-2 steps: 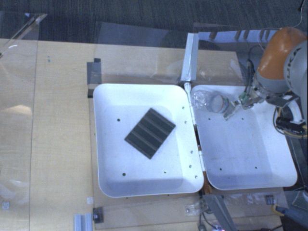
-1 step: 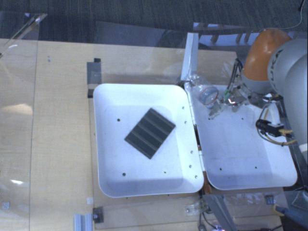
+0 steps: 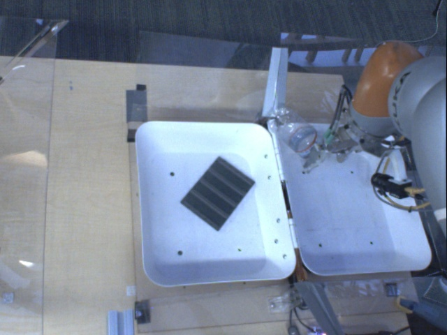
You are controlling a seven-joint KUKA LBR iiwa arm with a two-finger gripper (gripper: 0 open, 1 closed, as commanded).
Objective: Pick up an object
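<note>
Orange-banded arm (image 3: 391,89) leans in from the right over the right bin (image 3: 356,222). In the left bin (image 3: 157,208) a dark ribbed slab (image 3: 218,192) lies flat, long axis diagonal, well apart from the gripper. Nearer, a small clear object (image 3: 302,138) sits in the right bin's far left corner, just left of the gripper (image 3: 334,144). Whether the fingers are spread or closed cannot be told; nothing shows between them.
</note>
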